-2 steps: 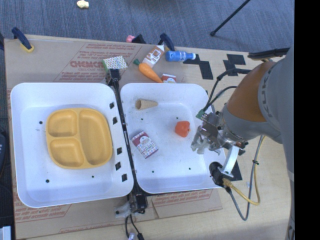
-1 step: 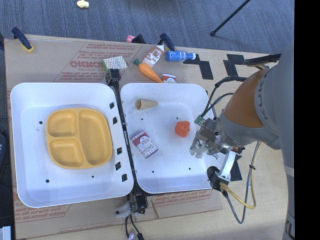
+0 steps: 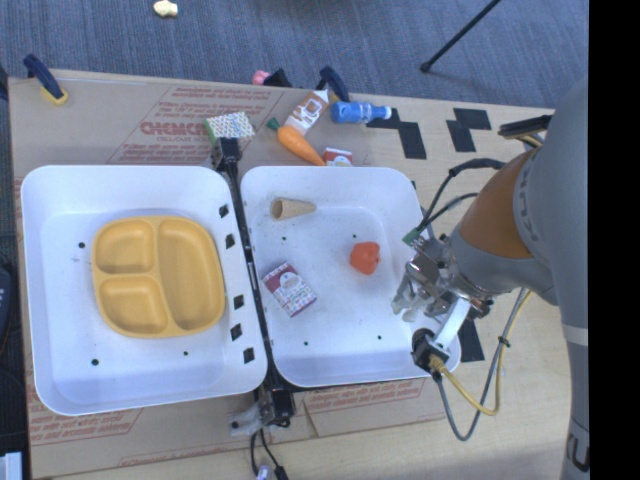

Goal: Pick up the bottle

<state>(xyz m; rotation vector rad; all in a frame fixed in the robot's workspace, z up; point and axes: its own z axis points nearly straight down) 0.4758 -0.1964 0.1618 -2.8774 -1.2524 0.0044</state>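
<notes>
Over the right rim of the right bin (image 3: 330,370) hangs my gripper (image 3: 412,290), and from this slanted overhead view I cannot tell whether it is wide or narrow, only that nothing shows in it. Below me the bin holds an orange-red ball-like piece (image 3: 365,257), a small red-and-white carton (image 3: 288,289) and an ice-cream cone (image 3: 292,208); none of these is what I am after. What I take for the bottle (image 3: 307,112), white with an orange label, lies on its side on the cardboard (image 3: 150,128) beyond the bin's far rim, just beside a toy carrot (image 3: 299,145), with a blue bottle-like thing (image 3: 357,113) close to its right. The left bin (image 3: 40,298) bears only a yellow divided plate (image 3: 158,274) and does not concern me. To do this well I judge I should lift clear of the rim, travel far and left, turn the wrist so my grasp crosses the bottle's short axis, and come down on its body rather than its neck, keeping away from the carrot so I don't nudge either thing aside.
</notes>
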